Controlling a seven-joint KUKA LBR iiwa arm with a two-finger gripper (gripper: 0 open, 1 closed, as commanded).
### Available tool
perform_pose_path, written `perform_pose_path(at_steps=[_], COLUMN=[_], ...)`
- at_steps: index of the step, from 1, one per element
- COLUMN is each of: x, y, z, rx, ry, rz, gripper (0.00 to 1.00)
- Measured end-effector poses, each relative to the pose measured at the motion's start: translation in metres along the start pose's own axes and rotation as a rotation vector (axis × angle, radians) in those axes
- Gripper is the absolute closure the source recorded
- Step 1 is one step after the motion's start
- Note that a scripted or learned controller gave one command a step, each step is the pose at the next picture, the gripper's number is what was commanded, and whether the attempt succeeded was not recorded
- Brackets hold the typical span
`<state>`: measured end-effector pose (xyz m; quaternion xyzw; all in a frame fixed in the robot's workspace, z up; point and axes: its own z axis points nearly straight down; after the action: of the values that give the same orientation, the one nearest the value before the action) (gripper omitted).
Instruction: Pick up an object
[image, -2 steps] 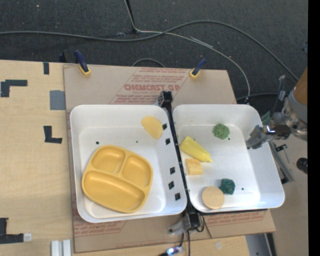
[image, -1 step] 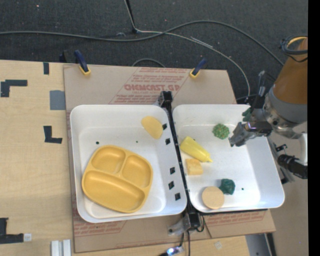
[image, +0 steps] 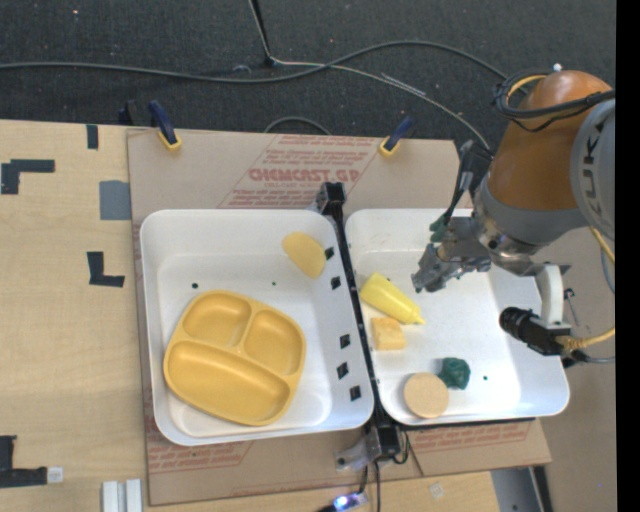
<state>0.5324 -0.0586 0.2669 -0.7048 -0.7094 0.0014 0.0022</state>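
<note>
The right bin (image: 520, 395) holds a yellow banana-like piece (image: 389, 298), a small yellow block (image: 389, 334), a tan round disc (image: 427, 395) and a dark green lump (image: 455, 373). My gripper (image: 432, 277) hangs over the upper middle of the right bin, just right of the yellow piece and apart from it. Nothing shows between its fingers. In the left bin (image: 160, 240) lie a yellow divided plate (image: 235, 355) and a yellow rounded piece (image: 305, 253).
A black divider clip strip (image: 345, 300) runs between the two bins. Blue-and-yellow clamps (image: 164, 126) (image: 395, 134) hold the cardboard sheet at the back. Cables (image: 300, 65) cross the dark floor behind. The arm's body (image: 545, 170) overhangs the right bin's far right side.
</note>
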Motion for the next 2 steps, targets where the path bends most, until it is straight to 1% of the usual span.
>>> perform_pose_path(at_steps=[1, 2], x=[0.049, 0.104], y=[0.000, 0.007], z=[0.014, 0.013], rx=[0.000, -0.001], ry=[0.000, 0.000], rz=[0.000, -0.001], gripper=[1.00, 1.00])
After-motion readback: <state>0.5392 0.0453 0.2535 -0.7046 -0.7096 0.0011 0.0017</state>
